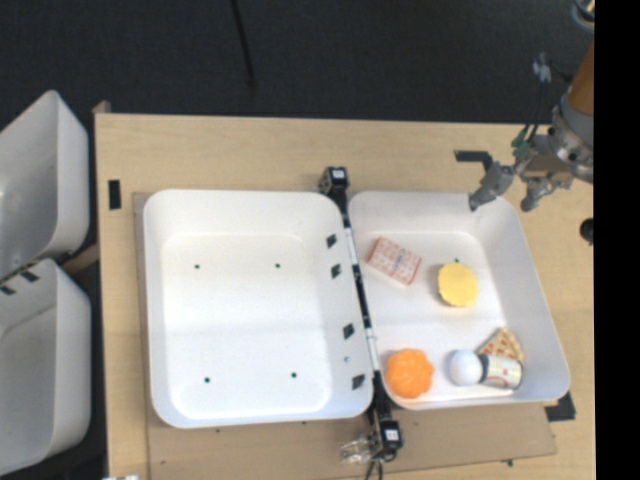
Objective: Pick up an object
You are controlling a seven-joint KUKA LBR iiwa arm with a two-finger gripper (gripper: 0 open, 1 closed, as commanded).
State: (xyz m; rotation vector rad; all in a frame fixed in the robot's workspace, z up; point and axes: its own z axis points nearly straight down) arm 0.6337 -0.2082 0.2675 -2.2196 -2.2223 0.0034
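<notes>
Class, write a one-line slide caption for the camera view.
Gripper with jaws spread above the right white bin's far edge; inside lie an orange ball and a round yellow disc.

The right bin (520,230) holds five objects. A pink, checkered rectangular packet (394,260) lies flat and slightly skewed in the upper-left part of the bin floor. A yellow round disc-shaped object (457,284) lies flat near the middle of the bin, to the right of the packet and apart from it. An orange ball-like object (409,372) rests against the bin's lower-left corner. A white ball (464,367) sits along the lower edge, right of the orange one, touching a cup-like object (499,371) lying on its side. A triangular wedge with a tan, patterned face (500,346) sits just above the cup, toward the lower-right corner.
</notes>
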